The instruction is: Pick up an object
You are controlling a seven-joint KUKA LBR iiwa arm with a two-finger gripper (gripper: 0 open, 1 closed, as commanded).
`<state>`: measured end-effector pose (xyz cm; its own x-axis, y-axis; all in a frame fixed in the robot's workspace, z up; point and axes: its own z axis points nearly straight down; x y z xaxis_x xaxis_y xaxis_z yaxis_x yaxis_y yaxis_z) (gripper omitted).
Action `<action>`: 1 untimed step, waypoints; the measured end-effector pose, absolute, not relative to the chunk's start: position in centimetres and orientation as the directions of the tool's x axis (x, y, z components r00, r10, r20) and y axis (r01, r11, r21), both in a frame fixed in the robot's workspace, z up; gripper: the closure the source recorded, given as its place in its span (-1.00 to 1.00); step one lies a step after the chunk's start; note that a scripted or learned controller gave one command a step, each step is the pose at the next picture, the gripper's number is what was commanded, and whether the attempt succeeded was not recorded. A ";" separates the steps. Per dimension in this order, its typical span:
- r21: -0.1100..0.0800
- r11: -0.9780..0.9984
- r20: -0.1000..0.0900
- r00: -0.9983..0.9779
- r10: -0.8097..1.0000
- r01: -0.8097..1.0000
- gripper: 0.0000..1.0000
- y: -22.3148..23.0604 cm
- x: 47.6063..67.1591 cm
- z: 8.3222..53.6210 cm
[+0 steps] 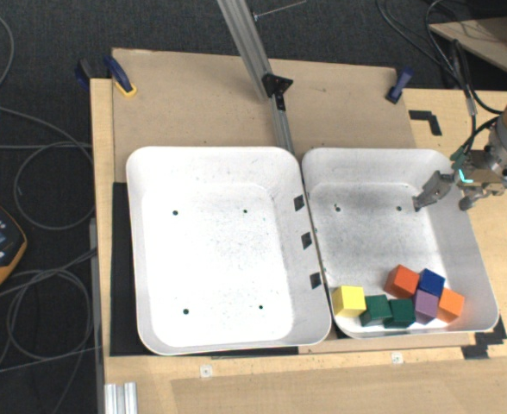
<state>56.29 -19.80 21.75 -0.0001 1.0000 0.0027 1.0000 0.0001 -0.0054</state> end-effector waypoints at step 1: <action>-0.001 0.001 0.001 -0.001 1.000 1.000 -1.00 -19.8 56.4 22.0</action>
<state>56.39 -19.79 22.01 -0.0011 1.0000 0.0014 1.0000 0.0011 -0.0008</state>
